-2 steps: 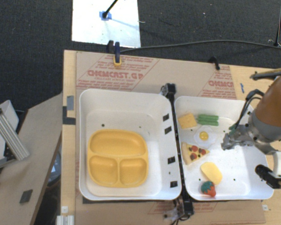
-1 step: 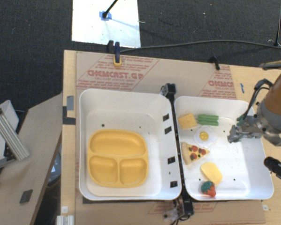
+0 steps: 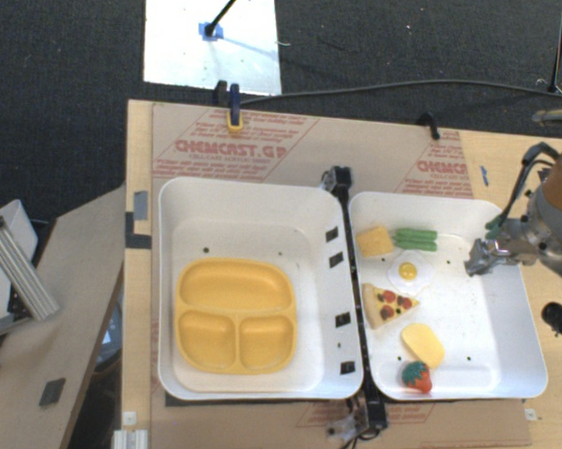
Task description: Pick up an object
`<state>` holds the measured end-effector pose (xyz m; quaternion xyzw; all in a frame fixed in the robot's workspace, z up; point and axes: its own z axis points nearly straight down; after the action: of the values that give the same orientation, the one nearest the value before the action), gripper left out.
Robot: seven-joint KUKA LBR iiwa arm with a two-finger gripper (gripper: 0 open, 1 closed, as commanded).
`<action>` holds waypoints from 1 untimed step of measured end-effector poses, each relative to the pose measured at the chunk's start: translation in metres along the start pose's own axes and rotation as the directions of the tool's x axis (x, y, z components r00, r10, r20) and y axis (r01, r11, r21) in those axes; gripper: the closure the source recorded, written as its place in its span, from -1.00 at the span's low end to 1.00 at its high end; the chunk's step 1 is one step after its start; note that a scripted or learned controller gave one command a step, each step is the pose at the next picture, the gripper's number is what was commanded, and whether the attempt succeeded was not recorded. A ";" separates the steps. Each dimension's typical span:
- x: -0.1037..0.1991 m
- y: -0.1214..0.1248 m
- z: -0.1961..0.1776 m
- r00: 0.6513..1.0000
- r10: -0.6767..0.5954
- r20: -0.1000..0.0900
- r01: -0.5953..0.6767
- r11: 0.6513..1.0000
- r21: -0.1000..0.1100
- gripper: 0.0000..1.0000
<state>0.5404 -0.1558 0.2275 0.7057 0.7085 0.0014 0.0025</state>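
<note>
The objects to pick from lie in the right bin [image 3: 515, 320], gathered toward its left side. A yellow cheese-like block [image 3: 375, 241] sits near the bin's upper left, with a bundle of green beans [image 3: 416, 238] just beside it on the right. Below them lies a fried egg [image 3: 408, 271], white with a yellow yolk, and below that a pizza slice [image 3: 388, 305] with red toppings, its pointed end toward the divider between the bins. Further toward the near edge rests a yellow oval piece [image 3: 423, 345], and just below it a strawberry [image 3: 418, 375], red with a green top, touching or nearly touching the yellow piece. The gripper [image 3: 478, 258] hangs over the right half of this bin, to the right of the fried egg and the green beans and clearly apart from every item; nothing is seen between its fingers, and whether they are spread or closed cannot be told from this slanted view. The grey arm [image 3: 556, 219] enters from the right edge. The left bin [image 3: 197, 205] holds a yellow divided tray [image 3: 236, 314] with one large compartment at the top and two smaller ones beneath. Both bins rest on a brown sheet with red lettering [image 3: 230, 149] on the bench [image 3: 139, 146], and a blue and yellow clamp [image 3: 234, 107] grips the bench's far edge.
</note>
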 end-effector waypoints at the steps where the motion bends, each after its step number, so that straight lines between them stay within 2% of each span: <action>1: 0.048 0.012 -0.009 1.000 -0.005 -0.003 0.005 1.000 0.002 1.00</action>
<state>0.5519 -0.1074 0.2363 0.7038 0.7104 0.0018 0.0006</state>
